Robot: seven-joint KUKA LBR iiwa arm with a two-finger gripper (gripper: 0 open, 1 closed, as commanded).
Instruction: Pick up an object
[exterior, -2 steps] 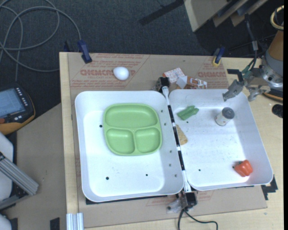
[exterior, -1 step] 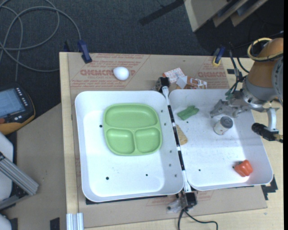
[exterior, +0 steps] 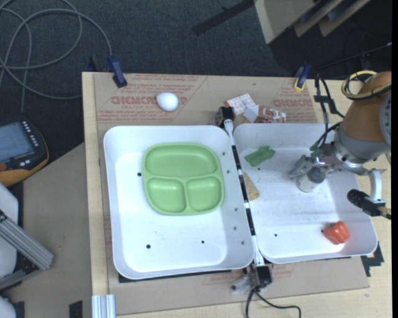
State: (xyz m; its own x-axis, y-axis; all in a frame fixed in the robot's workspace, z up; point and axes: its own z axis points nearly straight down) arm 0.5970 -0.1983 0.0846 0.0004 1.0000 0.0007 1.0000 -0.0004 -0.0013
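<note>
A dark grey carpeted floor (exterior: 186, 43) is surrounding the table (exterior: 102, 205), whose brown board top is carrying red printing. Grey cables (exterior: 46, 37) are looping across the floor at upper left. Blue clamps (exterior: 115, 71) are gripping the table's far edge. A pale box (exterior: 305, 18) is sitting at upper right.

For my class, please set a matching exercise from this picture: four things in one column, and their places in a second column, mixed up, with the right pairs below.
Things:
1. green divided plate
2. white egg-shaped object
3. orange object
4. green block

Places:
A. right bin, near front corner
B. on the bench board behind the left bin
C. inside the left bin
D. right bin, back left part

Pairs: 1-C, 2-B, 3-A, 4-D
</note>
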